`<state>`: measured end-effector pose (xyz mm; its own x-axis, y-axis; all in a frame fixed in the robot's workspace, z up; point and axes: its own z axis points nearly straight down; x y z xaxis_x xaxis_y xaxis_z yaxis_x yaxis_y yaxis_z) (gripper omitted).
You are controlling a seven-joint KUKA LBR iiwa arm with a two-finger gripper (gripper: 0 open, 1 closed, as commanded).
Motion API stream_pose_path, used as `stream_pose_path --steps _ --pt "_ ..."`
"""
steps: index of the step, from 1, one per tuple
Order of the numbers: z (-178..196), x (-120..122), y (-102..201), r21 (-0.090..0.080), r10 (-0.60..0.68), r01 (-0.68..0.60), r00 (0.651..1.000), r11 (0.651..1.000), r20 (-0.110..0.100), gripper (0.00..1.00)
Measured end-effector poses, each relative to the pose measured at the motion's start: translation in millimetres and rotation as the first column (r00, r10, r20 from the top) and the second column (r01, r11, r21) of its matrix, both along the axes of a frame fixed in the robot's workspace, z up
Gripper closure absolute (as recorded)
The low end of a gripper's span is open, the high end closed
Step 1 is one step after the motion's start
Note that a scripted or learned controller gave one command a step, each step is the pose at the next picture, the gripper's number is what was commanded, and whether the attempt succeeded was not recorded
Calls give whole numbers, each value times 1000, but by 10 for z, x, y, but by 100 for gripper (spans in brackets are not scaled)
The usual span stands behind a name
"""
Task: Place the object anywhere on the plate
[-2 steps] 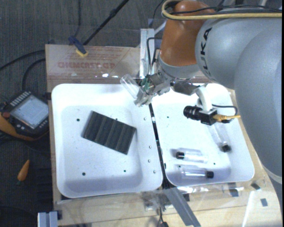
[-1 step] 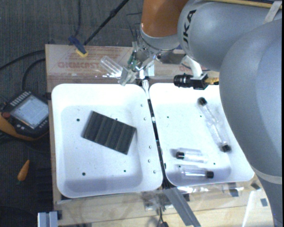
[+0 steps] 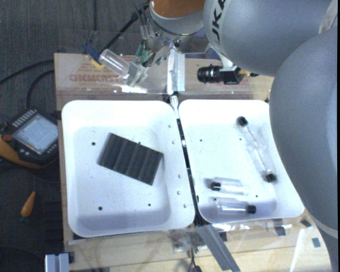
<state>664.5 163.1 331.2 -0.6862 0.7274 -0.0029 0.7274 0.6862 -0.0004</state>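
Note:
The plate [image 3: 130, 158] is a dark, ribbed rectangle lying at a slant in the left white bin [image 3: 79, 208]. My gripper [image 3: 136, 68] hangs high over the back edge of the bench, behind the left bin's far right corner. It is shut on one end of a clear plastic tube [image 3: 114, 62], which sticks out to the left of the fingers and tilts down toward them. The tube is well behind the plate and apart from it.
The right white bin [image 3: 283, 208] holds three clear tubes with black caps: a long one [image 3: 255, 149] at a slant and two short ones [image 3: 226, 184] [image 3: 233, 207] near the front. A handheld pendant [image 3: 29, 137] lies left of the bench. The arm's body covers the upper right.

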Motion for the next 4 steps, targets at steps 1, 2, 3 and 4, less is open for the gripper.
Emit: stream_pose_path --steps 1,2,3,4 --pt "-412 3 574 1 253 -253 967 967 -2 100" --pt "-677 -410 690 1 344 -344 939 939 -2 100" --pt "-313 -1137 695 1 456 -456 890 890 -2 100" --pt "-131 -1774 710 3 801 -801 599 599 0 100"
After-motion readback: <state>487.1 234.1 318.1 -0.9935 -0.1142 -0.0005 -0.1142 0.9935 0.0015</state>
